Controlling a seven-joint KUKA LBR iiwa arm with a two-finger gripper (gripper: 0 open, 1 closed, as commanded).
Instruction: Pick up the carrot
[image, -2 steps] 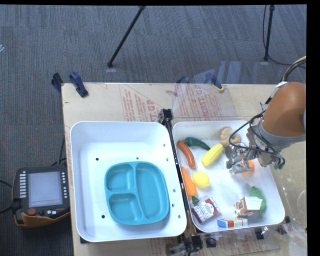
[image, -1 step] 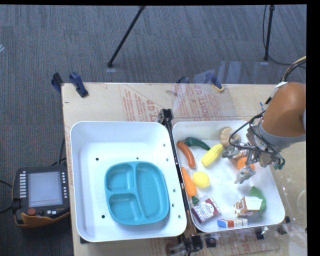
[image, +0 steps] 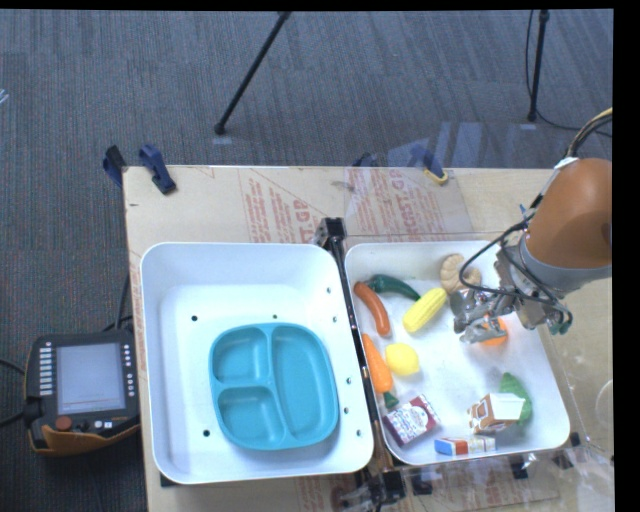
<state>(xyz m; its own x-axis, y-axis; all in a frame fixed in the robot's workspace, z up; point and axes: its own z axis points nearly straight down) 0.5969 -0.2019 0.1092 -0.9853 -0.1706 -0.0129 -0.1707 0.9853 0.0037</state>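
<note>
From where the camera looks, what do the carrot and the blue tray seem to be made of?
The carrot looks like a moulded plastic toy: even orange, smooth skin, though the view leaves it open. The blue tray seems hard plastic too, with a uniform matte turquoise and rounded moulded compartments.

Two white bins on the bench, blue tray (image: 273, 385) in the left bin (image: 165, 300), carrot (image: 377, 364) along the right bin's (image: 545, 375) left wall, gripper (image: 480, 326) low over an orange piece (image: 492, 338), corn (image: 425, 309) nearby
</note>
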